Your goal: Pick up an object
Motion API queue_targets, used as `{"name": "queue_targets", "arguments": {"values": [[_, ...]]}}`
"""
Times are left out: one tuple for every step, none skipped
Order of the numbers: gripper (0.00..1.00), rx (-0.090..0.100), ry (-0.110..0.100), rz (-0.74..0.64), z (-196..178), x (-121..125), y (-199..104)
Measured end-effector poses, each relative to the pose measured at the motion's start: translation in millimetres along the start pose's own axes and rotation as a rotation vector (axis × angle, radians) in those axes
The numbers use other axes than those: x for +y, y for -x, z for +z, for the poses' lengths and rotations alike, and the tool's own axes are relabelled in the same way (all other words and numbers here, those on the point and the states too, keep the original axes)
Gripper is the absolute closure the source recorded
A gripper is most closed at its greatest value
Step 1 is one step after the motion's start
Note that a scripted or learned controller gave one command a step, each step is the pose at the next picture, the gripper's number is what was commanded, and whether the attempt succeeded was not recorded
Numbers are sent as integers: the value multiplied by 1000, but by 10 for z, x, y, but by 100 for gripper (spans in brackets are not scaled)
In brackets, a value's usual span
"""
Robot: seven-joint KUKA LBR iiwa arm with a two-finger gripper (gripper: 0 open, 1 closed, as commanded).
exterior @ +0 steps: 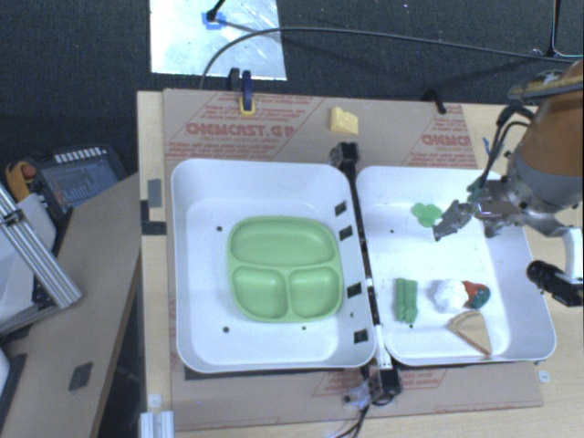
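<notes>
My gripper (474, 223) hangs over the right bin (520, 272), near its back right part, fingers spread open with nothing between them. A small green piece (424, 213) lies just left of the left fingertip (448, 225). Nearer the front of that bin lie a green ridged piece (405, 299), a white lump (448, 295) with a red-and-green piece (476, 292) touching it, and a tan wedge (470, 332).
The left bin (196, 245) holds a green divided plate (283, 269). A black divider strip (358, 263) runs between the bins. A yellow block (344, 119) sits on the board behind them. A control pendant (78, 176) lies at far left.
</notes>
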State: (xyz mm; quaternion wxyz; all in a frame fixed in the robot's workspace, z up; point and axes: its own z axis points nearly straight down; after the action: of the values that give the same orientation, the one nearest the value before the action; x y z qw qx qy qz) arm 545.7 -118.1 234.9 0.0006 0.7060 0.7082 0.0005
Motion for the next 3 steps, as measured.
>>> {"name": "queue_targets", "arguments": {"values": [[0,1,-5,2,481,-72,65],[0,2,-6,1,1038,-117,-32],[0,2,5,3,1488,-89,-34]]}}
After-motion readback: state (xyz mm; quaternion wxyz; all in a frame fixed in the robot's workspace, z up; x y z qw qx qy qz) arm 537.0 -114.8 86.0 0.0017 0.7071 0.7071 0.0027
